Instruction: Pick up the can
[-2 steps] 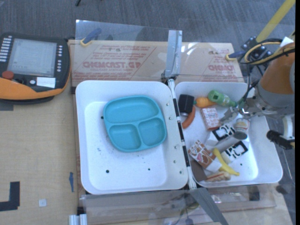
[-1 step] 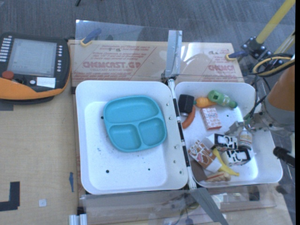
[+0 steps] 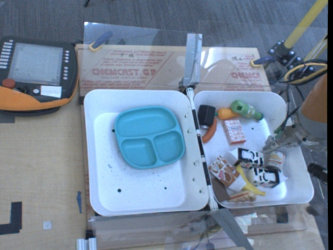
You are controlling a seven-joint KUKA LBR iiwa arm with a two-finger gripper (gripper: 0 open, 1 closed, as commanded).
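The can [image 3: 274, 160] is a small cylinder with a pale label and a tan band. It lies near the right wall of the right bin [image 3: 296, 191], beside a black-and-white item [image 3: 266, 177]. My gripper [image 3: 279, 139] comes in from the right edge, just above and behind the can in this view. Nothing visibly sits in the gripper, and the can rests on the bin floor. The arm's orange band [image 3: 318, 104] is at the right edge.
The right bin also holds a green bottle [image 3: 245, 109], an orange fruit [image 3: 225, 113], a black block [image 3: 206, 114], a red box [image 3: 234, 131], a carton [image 3: 225, 171] and a banana [image 3: 250, 185]. The left bin [image 3: 99, 191] holds a blue divided plate [image 3: 150, 136]. A tablet pendant [image 3: 36, 74] lies far left.
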